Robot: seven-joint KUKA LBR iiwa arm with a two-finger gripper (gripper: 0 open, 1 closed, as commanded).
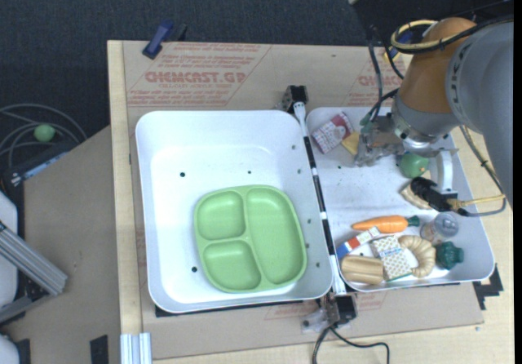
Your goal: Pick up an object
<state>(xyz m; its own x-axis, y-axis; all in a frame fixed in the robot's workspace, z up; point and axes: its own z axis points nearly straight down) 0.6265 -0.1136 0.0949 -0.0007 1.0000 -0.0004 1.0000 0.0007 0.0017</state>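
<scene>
1. Dark carpet surrounds a table topped with brown board, which carries two shallow white bins side by side.
2. The left bin holds a green divided plate.
3. The right bin holds the candidates: a carrot, a bread roll, a pretzel-like ring, a dark green piece, a small red-and-white packet and a green ball.
4. The arm reaches in from the right; its tool sits low at the far end of the right bin, between the packet and the green ball.
5. I cannot tell how the tool is set, and nothing is visibly held.
6. This looks like the descent or grasp stage; next it likely needs a firm closure on one item, then a straight lift.
</scene>
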